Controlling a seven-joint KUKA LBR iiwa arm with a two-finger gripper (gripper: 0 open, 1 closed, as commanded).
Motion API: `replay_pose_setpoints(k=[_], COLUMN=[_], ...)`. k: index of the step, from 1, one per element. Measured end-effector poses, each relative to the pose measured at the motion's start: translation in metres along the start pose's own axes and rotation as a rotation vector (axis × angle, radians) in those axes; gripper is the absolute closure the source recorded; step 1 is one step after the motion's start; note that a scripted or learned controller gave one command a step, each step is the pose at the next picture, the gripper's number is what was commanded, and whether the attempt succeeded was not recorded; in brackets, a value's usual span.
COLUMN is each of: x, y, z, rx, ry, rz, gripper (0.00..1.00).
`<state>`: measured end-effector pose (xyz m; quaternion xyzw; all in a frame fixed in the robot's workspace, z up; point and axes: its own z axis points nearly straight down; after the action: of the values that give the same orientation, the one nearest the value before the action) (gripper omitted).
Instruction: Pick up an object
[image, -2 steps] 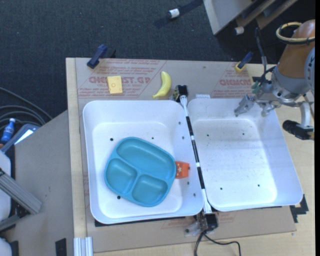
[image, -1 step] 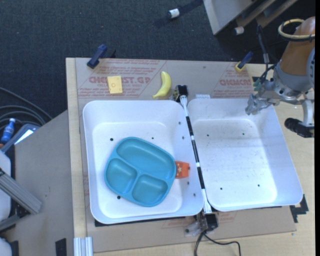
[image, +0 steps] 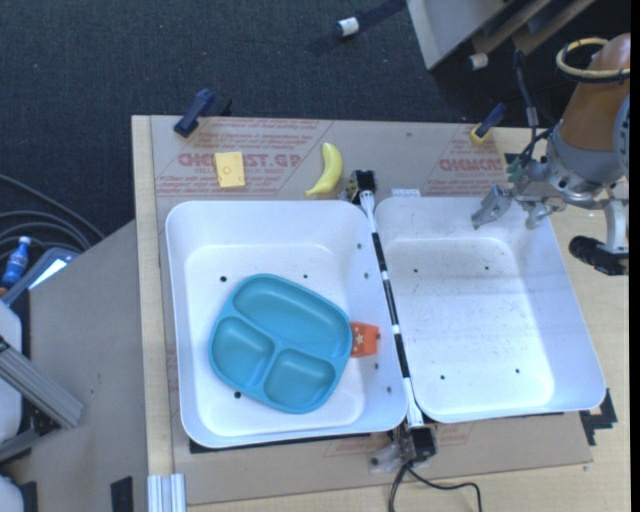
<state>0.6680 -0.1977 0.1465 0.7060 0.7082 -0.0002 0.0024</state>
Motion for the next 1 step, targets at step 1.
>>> replay_pose_setpoints(k=[1], x=[-0.0002], y=[0.0008], z=[-0.0107], rx=[-0.003], ry=[-0.002], rz=[-0.001], gripper=[1.00])
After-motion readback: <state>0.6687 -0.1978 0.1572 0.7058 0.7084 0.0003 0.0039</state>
